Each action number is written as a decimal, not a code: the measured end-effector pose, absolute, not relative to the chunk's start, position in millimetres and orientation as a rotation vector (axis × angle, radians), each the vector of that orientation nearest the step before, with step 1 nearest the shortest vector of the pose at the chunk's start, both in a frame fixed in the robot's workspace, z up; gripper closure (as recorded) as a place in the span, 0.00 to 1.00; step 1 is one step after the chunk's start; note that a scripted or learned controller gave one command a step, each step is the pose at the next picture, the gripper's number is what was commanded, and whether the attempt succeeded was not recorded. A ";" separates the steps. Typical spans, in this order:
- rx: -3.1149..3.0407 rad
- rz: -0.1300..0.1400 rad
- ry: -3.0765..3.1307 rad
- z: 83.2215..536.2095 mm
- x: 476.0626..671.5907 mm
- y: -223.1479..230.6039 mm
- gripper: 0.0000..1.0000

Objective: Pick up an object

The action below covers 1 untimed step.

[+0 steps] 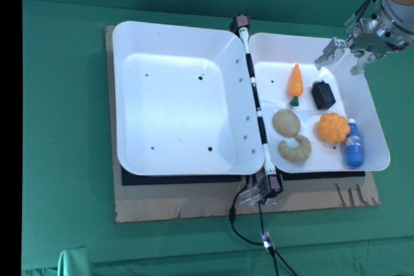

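Right now the gripper [343, 60] is hanging over the far right corner of the right bin [378, 161], with its two fingers spread apart and nothing between them. That open stance is fitting for an approach: the jaws are standing ready to drop around something rather than carrying anything.

All the candidate objects are sitting in the right bin, clustered in its middle and near side. The toy carrot [295, 82] is lying lengthwise with its green tip toward the near edge, and the small black block [322, 94] is resting just beside it, nearest the gripper. Below them, the orange pumpkin [332, 127] is touching or nearly touching the blue bottle [353, 144], while the tan potato [286, 122] and the croissant [294, 149] are crowding each other by the divider. The left bin [129, 42] is serving as the likely drop side.

Judging by position, the black block or carrot is looking like the easiest reach; the tightly packed pairs are risking a nudge instead of a clean grasp.
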<state>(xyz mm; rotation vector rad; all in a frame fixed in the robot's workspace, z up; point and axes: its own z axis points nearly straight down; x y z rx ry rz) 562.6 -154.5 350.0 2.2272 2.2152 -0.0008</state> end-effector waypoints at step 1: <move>2.227 -0.001 2.215 350.0 562.6 -154.5 0.00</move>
